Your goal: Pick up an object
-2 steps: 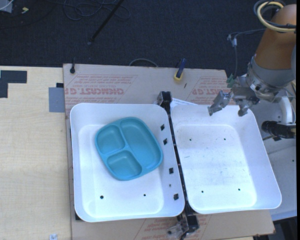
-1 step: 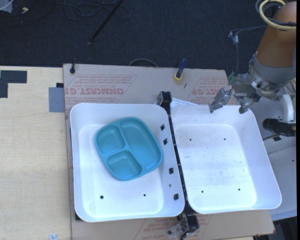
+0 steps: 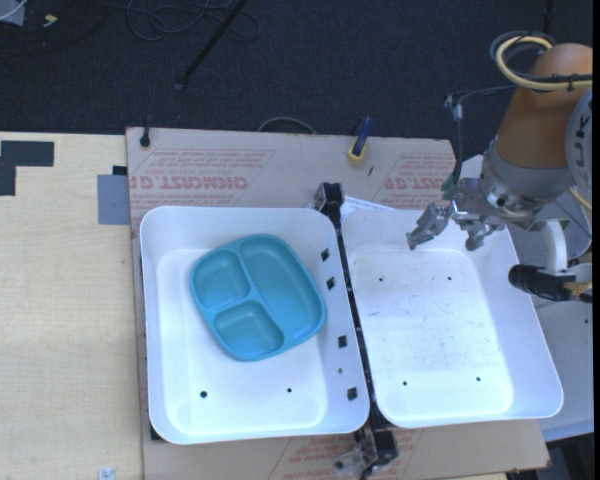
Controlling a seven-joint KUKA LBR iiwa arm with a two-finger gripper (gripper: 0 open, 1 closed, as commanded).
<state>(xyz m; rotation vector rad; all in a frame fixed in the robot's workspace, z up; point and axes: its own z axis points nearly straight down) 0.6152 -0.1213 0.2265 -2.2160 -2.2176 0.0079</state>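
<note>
Blue divided plate (image 3: 257,296) lies flat in the left bin (image 3: 170,368), a little above and left of that bin's middle, its three compartments facing up; the plate sits apart from the bin walls on every side. Across the black divider strip (image 3: 342,308) between the bins stands the right bin (image 3: 520,368), its white floor showing dark specks and scuffs; both bins rest on cardboard sheets (image 3: 240,173) on the tabletop (image 3: 50,318). The grey arm with its orange band (image 3: 540,113) reaches in from the right; its tool (image 3: 450,228) hangs over the upper edge of the right bin, well apart from the plate; the two fingers (image 3: 425,228) are spread apart with nothing between them.
</note>
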